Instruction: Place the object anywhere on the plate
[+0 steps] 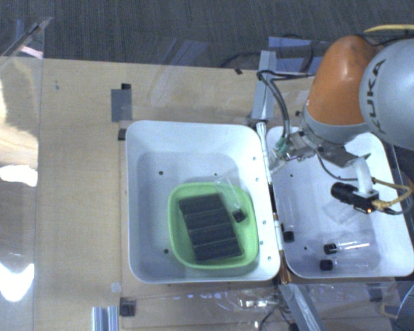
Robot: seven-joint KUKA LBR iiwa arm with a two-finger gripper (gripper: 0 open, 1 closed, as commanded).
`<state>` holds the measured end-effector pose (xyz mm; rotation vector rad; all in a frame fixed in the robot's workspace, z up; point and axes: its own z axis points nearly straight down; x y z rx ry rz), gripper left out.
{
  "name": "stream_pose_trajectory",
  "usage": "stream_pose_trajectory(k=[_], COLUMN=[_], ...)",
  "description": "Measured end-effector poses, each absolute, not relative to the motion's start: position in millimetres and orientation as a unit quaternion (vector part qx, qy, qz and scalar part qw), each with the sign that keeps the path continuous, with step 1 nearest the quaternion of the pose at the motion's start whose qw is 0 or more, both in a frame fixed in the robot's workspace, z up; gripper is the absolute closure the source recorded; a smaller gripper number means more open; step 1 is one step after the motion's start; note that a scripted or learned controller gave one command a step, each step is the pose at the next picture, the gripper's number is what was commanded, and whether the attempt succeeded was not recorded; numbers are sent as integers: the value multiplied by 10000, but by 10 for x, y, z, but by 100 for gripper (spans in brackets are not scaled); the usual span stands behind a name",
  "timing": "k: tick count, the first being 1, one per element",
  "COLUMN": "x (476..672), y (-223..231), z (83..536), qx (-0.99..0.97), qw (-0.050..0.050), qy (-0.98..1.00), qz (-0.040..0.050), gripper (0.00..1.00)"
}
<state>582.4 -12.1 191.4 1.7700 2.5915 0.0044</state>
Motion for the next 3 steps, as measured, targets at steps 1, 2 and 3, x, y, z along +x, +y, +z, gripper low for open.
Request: stream_pose_trajectory(k=[1,2,3], x=[6123,5566,6384], y=[-829,-611,-1080], z=[2389,2141,2653], qx=[5529,5150,4365], qw=[48,28,65], qy=[8332,8572,8997], qz=[23,17,19], gripper=[100,100,100])
